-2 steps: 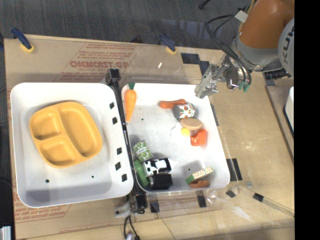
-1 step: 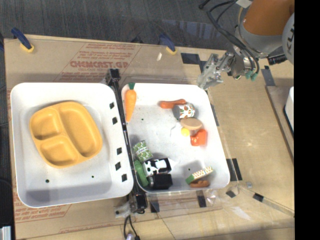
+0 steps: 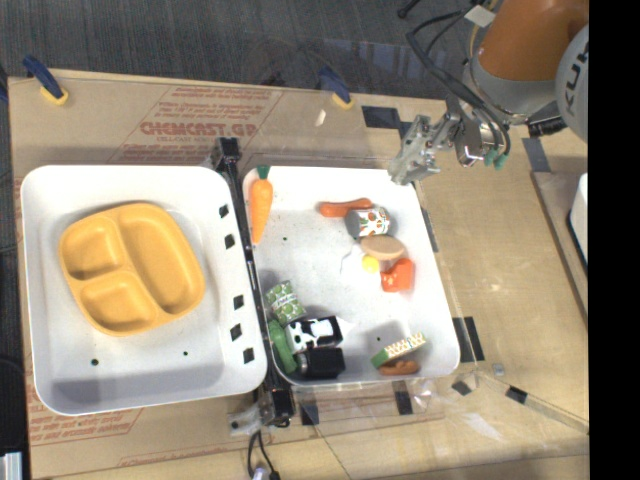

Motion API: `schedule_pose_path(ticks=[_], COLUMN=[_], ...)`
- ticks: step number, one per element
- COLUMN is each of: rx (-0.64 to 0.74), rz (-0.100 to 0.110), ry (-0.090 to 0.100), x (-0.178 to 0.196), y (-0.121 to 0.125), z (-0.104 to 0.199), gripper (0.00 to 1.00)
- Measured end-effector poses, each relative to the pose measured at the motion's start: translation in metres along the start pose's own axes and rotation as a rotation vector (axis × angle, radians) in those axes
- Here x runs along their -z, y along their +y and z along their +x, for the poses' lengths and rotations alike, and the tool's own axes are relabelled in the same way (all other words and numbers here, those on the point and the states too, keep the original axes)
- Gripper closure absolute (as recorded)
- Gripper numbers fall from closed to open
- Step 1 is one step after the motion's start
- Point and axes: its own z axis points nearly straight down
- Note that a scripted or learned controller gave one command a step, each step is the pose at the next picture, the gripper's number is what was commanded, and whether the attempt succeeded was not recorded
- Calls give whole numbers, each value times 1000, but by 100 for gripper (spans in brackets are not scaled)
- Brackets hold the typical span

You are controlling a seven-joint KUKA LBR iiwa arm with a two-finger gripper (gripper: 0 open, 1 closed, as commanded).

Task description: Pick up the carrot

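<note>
The brown cardboard sheet [image 3: 180,118] under the bins carries red print: the large word "CHEMCAST GP" can be read just above the left bin, with smaller red lines over and under it that are too fine to make out. More red lettering runs along the cardboard's lower left edge, also too small to read. In the right bin, a small can [image 3: 369,222] and a green packet [image 3: 283,299] bear printed labels, but their wording is too blurred to tell.
</note>
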Motion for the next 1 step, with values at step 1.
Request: schedule_pose_path(ticks=[1], rx=[233], rz=[1], ry=[-5], x=[42], y=[-1], z=[5], gripper=[100])
